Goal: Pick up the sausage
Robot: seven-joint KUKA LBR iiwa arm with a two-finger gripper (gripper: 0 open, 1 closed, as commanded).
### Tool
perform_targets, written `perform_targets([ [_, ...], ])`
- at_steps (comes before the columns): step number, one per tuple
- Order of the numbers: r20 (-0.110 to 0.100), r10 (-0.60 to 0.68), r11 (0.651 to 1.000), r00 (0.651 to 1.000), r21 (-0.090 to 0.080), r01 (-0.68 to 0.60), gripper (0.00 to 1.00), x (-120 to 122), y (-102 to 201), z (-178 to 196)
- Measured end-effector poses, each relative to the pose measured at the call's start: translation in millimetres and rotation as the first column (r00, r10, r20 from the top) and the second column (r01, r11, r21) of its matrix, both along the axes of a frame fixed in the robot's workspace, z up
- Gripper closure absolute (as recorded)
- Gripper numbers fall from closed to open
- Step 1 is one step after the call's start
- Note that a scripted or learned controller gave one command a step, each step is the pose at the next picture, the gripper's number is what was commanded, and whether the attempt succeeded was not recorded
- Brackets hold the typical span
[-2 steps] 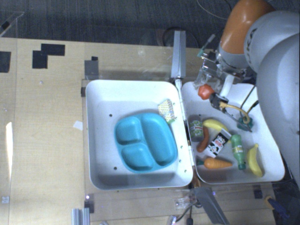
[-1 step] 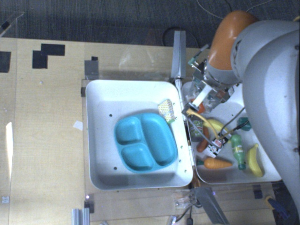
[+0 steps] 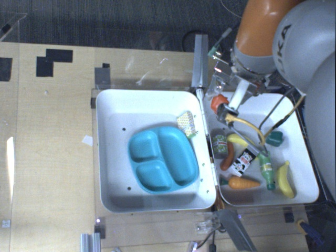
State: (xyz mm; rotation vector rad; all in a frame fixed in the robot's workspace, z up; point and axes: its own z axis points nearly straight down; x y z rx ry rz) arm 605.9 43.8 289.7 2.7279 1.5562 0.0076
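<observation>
Sausage (image 3: pixel 228 157): reddish-brown, short, rounded ends. It lies at a slant in the right bin (image 3: pixel 310 193), right against the view-left side of the black-and-white carton (image 3: pixel 242 161); we can't tell if they touch.

Neighbours, all taken from the carton:
- small banana (image 3: pixel 237 139) just above it, at the sausage's upper end
- carrot (image 3: pixel 244 182) just below it, near the sausage's lower end
- green bottle (image 3: pixel 266 171) just to its right
- green packet (image 3: pixel 219 143) to its upper left, on the sausage's other side

Gripper (image 3: pixel 224 83) hangs well above the carton in the view, near the bin's far corner, apart from the sausage. We can't tell whether it is spread or pressed together; the wrist hardware hides it.

Handling, our guess: light, probably a play-food piece with a smooth skin, so slippery, and it will roll on the bin floor if nudged. Not fragile. We'd take it at mid-length, closing across the narrow width, square to the long axis. Room is tight, with the carton on one flank and the green packet on the other, so a wide approach likely bumps one of them.

Writing: the carton has dark print on white, too small to read. The bottle label is unreadable too. No brand we can make out.
</observation>
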Motion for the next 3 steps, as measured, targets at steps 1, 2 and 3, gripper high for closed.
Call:
perform_targets([
  [1, -0.003, -0.118, 0.993, 0.993, 0.0, 0.118, 1.0, 14, 1, -39],
  [2, -0.001, 0.28, 0.96, 0.96, -0.001, -0.28, 1.0, -17, 37, -23],
  [3, -0.001, 0.711, 0.703, 0.703, -0.003, -0.711, 1.0, -49, 17, -39],
])
